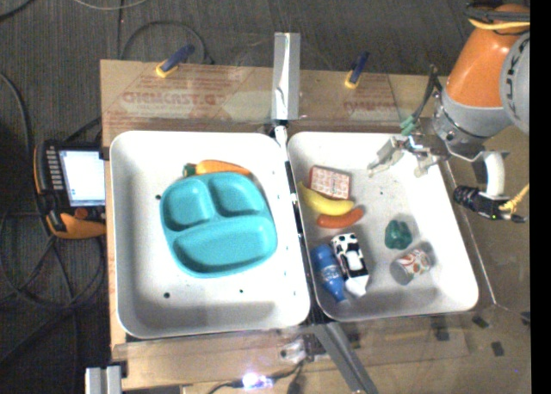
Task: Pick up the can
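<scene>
Can (413,264) lies on its side in the right bin (465,298), near the front-right corner, just right of the green lump (398,233). Gripper (401,154) hangs over the bin's back end, well apart from the can, fingers spread wide with nothing between them. Risks, as I judge them: the can is round and tipped over, so closing across it could roll it away; the green lump sits close enough to get clipped; the bin wall crowds a descent on the right.

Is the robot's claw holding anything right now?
No. The claw hangs open over the far end of the right bin, with nothing in it. The can lies apart, near the front.
</scene>
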Controlling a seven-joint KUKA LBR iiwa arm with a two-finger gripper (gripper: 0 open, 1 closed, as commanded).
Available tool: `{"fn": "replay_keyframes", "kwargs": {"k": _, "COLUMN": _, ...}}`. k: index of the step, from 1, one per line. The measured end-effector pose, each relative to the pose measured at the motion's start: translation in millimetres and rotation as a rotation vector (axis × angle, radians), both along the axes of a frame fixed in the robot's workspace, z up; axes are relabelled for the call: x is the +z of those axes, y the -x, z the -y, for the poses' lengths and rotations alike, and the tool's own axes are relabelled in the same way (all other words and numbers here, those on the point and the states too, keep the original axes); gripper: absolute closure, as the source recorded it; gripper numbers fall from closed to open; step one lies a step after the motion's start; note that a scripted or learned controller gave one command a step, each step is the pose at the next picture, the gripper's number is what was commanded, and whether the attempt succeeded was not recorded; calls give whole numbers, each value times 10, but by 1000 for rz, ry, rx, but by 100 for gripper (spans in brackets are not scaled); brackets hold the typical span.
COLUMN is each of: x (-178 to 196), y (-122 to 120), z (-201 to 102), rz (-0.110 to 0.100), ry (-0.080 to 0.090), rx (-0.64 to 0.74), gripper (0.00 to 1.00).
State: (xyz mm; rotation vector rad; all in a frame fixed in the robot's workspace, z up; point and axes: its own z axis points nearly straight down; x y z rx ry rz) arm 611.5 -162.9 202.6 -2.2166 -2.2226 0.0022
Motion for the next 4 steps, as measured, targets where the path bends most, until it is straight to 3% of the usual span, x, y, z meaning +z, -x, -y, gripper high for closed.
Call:
{"fn": "replay_keyframes", "kwargs": {"k": 1, "x": 799, "y": 263, "z": -59, "rz": 2, "ry": 2, "rx": -14, "gripper": 0}}
{"fn": "replay_keyframes", "kwargs": {"k": 2, "x": -441, "y": 868, "z": 572, "rz": 0, "ry": 1, "rx": -64, "gripper": 0}}
{"fn": "replay_keyframes", "kwargs": {"k": 3, "x": -1047, "y": 1200, "z": 484, "rz": 3, "ry": -7, "rx": -78, "gripper": 0}}
{"fn": "replay_keyframes", "kwargs": {"k": 4, "x": -972, "y": 1206, "z": 489, "rz": 0, "ry": -5, "rx": -79, "gripper": 100}}
